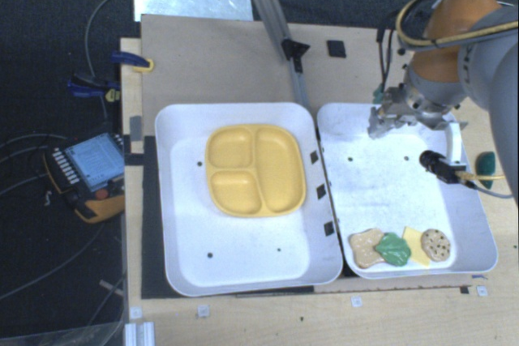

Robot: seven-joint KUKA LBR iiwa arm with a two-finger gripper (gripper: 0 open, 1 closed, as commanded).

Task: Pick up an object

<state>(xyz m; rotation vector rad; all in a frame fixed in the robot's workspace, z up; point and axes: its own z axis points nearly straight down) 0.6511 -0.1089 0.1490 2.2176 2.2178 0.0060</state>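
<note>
Four small flat food-shaped toys [401, 246] are lying along the near edge of the right white bin [478, 215], well apart from the two-finger gripper [383, 124]. Whether it is clenching is impossible to tell; it is hovering over that bin's far corner.

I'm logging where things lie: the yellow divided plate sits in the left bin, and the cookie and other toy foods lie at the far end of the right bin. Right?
Not quite. The camera view shows the cookie and other toy foods at the near end of the right bin, not the far end. The yellow divided plate does sit in the left bin.
</note>
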